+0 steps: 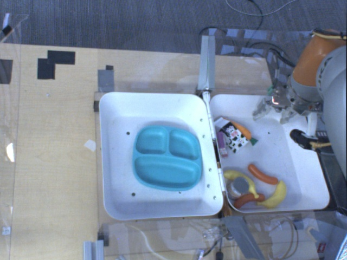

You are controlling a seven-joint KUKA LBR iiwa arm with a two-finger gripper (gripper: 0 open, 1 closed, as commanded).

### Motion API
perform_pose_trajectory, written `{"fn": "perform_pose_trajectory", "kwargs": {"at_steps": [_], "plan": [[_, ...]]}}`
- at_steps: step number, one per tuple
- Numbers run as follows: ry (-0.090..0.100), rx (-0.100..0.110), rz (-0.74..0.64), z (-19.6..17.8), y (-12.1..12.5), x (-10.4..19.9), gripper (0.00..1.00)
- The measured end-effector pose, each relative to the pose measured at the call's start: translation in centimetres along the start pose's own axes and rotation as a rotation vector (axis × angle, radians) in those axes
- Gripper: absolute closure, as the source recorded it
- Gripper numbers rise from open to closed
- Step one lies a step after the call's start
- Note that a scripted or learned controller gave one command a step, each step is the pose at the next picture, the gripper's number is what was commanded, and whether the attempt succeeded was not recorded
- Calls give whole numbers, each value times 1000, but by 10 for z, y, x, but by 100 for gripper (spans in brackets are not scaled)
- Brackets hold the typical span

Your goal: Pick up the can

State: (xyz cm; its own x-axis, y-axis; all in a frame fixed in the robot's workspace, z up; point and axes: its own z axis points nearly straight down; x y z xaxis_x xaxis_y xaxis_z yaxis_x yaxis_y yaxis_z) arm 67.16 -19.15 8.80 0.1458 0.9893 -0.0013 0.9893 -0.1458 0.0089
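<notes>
Nearest the camera, at the near wall of the right bin (310, 184), the can (237, 187) stands with its grey top facing up. It is well apart from the gripper (271, 115), which sits over the far end of the same bin. From the gripper, the can lies toward the camera and toward the wall shared by the two bins. A yellow banana (277, 194) curves just beside the can on the side toward the arm. A red sausage (247, 200) lies against the can's near side, touching or almost touching it. A second, orange-red sausage (263, 174) lies between the can and the gripper, closer to the can.

The gripper's two fingers are spread, and bare white bin floor shows between them. They pinch nothing. Whether the tips touch the floor cannot be told from this angle.

A cow-patterned carton (234, 138) lies near the gripper, on the side toward the left bin (116, 145), with a carrot (243, 129) touching its far edge. Both are closer to the gripper than the can is. Farther off that way, across the dividing wall, a blue divided plate (165, 157) lies flat in the middle of the left bin.
</notes>
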Motion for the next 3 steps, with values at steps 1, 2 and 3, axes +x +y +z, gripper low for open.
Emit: {"fn": "perform_pose_trajectory", "kwargs": {"at_steps": [1, 2, 3], "plan": [[0, 3, 79, -13, -51, -13, 0], [0, 1, 86, 0, 0, 1, 0], [3, 3, 329, 1, -9, -5, 0]]}}
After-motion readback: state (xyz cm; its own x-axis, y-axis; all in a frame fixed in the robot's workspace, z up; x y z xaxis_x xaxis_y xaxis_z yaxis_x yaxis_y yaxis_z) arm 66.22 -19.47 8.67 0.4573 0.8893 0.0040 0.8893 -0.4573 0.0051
